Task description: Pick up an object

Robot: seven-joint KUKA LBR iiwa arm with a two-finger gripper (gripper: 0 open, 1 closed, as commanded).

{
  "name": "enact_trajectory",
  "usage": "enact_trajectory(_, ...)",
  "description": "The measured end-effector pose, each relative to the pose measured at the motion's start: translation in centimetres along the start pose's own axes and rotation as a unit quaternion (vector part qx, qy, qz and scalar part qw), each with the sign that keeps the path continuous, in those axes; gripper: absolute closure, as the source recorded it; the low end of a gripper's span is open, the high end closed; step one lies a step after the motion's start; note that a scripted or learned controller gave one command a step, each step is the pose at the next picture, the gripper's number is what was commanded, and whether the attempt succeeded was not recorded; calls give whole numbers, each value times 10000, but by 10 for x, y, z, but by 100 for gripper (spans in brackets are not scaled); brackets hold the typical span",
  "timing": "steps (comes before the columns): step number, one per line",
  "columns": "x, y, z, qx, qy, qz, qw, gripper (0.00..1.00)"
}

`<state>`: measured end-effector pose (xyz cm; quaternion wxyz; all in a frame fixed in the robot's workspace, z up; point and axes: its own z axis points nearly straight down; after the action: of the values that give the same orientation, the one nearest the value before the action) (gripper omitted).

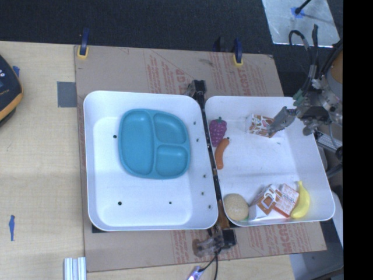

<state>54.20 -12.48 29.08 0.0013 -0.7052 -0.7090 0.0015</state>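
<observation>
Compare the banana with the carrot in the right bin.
The banana is yellow; the carrot is orange. The banana lies in the right bin's lower right corner, touching a red-and-white packet; the carrot lies near the left wall, just below the purple grapes. The banana looks longer and more curved. Both are elongated toy foods lying flat.

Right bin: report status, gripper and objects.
Gripper low over right bin, at the snack packet. Nothing seen between its fingers. Grapes, carrot, banana lying untouched.
</observation>
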Motion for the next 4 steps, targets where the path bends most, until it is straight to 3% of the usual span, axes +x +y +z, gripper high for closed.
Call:
enact_trajectory(1,37,73,87,8,-7,-5,10000,0)
enact_trajectory(2,28,116,180,-88,-37,-1,10000,0)
enact_trajectory(3,-27,93,183,-88,-17,-3,10000,0)
enact_trajectory(4,-31,115,167,-16,2,10,10000,0)
